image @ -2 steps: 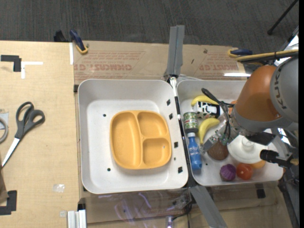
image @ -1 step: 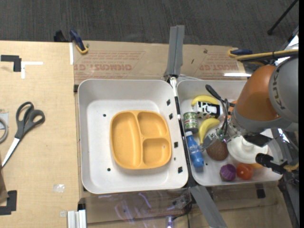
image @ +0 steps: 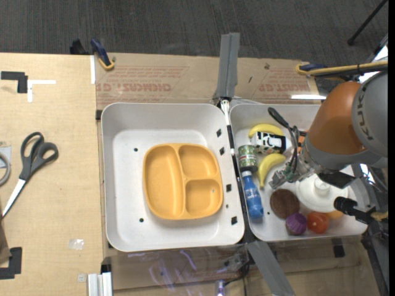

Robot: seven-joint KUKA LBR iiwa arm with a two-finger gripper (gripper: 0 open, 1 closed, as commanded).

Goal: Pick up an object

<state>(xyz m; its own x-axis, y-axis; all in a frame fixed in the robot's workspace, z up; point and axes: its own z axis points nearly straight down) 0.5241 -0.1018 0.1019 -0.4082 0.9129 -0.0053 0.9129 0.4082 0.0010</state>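
Gleaming smooth yellow compartment tray [image: 182, 180] in glossy left bin [image: 117, 165].

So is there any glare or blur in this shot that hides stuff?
Camera view: lighting is even and focus sharp on the yellow tray; a purplish glare smear sits on the bench edge below the left bin; the arm covers part of the right bin.

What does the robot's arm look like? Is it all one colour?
No, it has a few colours. The arm is big and rounded, with a wide orange band and grey metal beside it, where dark letters are partly visible. Thin dark cables curl near its wrist. The end effector is small, made of grey and dark parts.
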